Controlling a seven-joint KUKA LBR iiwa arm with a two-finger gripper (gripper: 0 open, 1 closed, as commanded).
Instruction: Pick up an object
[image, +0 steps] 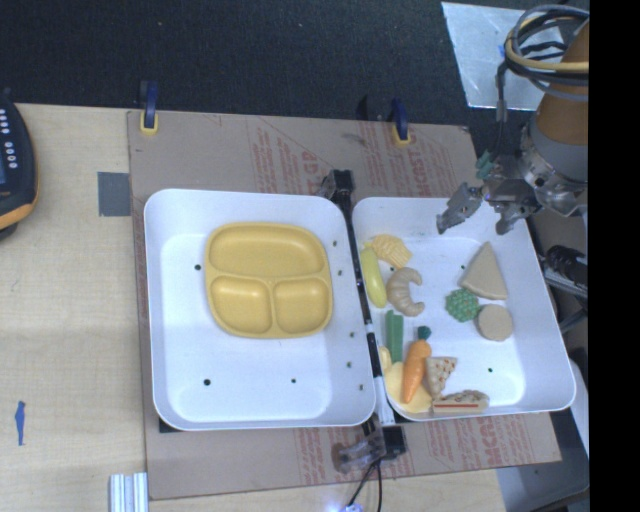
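My gripper (481, 213) hangs over the far right part of the right bin (530, 385), fingers spread open and nothing between them. Just below it lies a tan wedge (486, 272), with a green broccoli piece (461, 305) and a round tan biscuit (494, 322) nearer the front. Along the bin's left side sit a ridged yellow piece (390, 248), a yellow-green banana shape (373, 278), a pale croissant (405, 290), a green stick (395, 335) and an orange carrot (415, 365). A cracker (441, 375) and a sandwich slice (460, 402) rest at the front.
The left bin (180, 380) holds a yellow divided plate (268, 278). Both bins stand on a cardboard sheet (250, 150) clamped at the far edge. A dark device (15, 170) lies at the bench's left edge.
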